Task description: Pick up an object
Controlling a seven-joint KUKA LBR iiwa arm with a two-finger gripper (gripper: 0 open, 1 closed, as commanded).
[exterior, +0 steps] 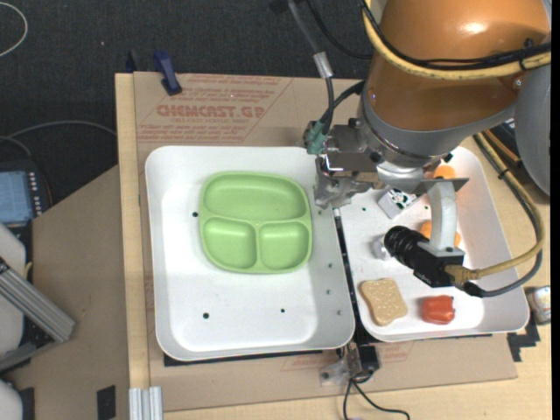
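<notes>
- The arm [455, 51] is seen reaching in from the right, its orange band and grey wrist hanging over the upper part of the right bin [500, 226]
- The left bin [166, 234] is occupied by a green tray [255, 221] with three compartments, set in its upper middle
- The gripper [411, 195] is hidden beneath the wrist, low over the right bin's upper half; whether it is released or clenched cannot be told, and nothing is seen grasped
- A black cylindrical part [418, 254] with a hose is seen just below the wrist, above the right bin's middle
- A toast slice [383, 301] is laid flat at the right bin's lower left
- A red pepper [438, 309] is placed just beside the toast, to its right
- Something orange [426, 230] is partly hidden behind a white part of the arm
</notes>
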